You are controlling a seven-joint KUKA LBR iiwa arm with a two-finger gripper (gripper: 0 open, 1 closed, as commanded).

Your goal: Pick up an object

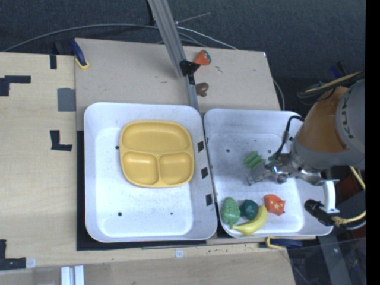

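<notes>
Green ribbed toy (253,159) sits at 11 o'clock of the gripper (261,175) in the right bin (237,126), approach step, next a short descent onto it or the red toy (274,203) at 5 o'clock; claw state I cannot tell, tips blurred.

1. A dark blue-grey carpeted floor (285,10) lies beyond the desk's far edge.
2. The desk (124,70) has a pale tan top, marked with black tape pieces (56,140) toward its left edge.
3. A grey metal pole (166,25) slants up from the desk's far side.
4. Thin cables (89,29) curve across the floor.
</notes>
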